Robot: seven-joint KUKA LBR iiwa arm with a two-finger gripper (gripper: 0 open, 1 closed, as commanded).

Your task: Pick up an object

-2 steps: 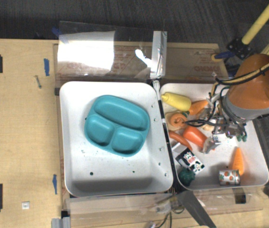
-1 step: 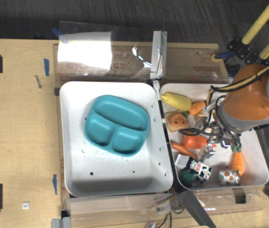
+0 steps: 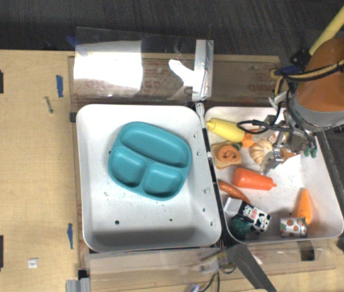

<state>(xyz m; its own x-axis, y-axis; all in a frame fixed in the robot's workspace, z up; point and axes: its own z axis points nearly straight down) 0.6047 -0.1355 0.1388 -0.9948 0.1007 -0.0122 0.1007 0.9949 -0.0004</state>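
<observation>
Nearest the camera, along the front wall of the right-hand shallow white bin (image 3: 333, 190), lie a small printed tin can (image 3: 293, 225), a black-and-white cow-patterned toy (image 3: 254, 213) and a dark green lump (image 3: 240, 226). All of these are well in front of the fingers (image 3: 279, 155). A small orange toy carrot (image 3: 304, 204) sits in front of them and slightly to the arm's side.

Closer in, a slim red chilli-shaped toy (image 3: 233, 190) and a larger orange plastic carrot (image 3: 254, 179) lie just in front of the fingers, the carrot's thick end almost beneath them. Level with the fingers, on the side away from the arm, a cream garlic-shaped toy (image 3: 258, 152) sits just beside them, perhaps touching. An orange ring-shaped pastry toy (image 3: 227, 155) lies beyond the garlic toy. A yellow banana-like toy (image 3: 225, 128) lies behind and farther out.

Across the divider, well away, a teal divided plastic plate (image 3: 151, 159) rests in the left-hand white bin (image 3: 93, 181) on the surface.

The fingers are low inside the right bin among the toys, but wrist and cables hide them enough that I cannot tell how far apart they stand or whether anything is between them. Every toy appears to lie on the bin floor. I judge the reach done, with the garlic toy or the large carrot the likely target, while the grasp and the lift remain to be done.
</observation>
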